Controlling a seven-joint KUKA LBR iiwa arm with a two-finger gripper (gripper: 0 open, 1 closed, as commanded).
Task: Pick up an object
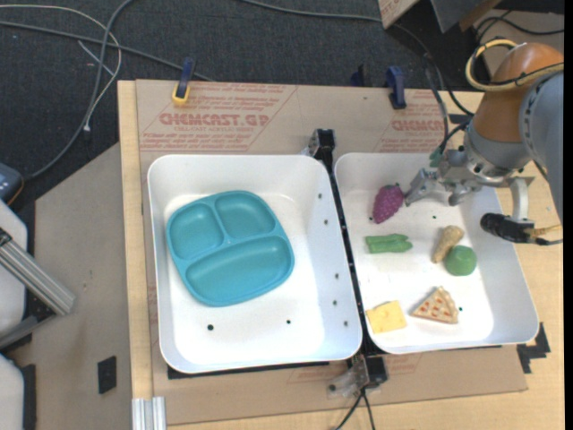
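The right bin holds a purple grape bunch, a green pickle-shaped piece, a tan cone-like piece, a green ball, a yellow cheese block and a pizza slice. My gripper hangs over the far part of this bin, just right of the grape bunch. Nothing shows between its fingers. The grey arm with its orange band reaches in from the upper right.
The left bin carries a teal divided plate. Black clips join the two bins in the middle. Blue clamps pin the cardboard sheet at the back. Cables run across the dark floor beyond.
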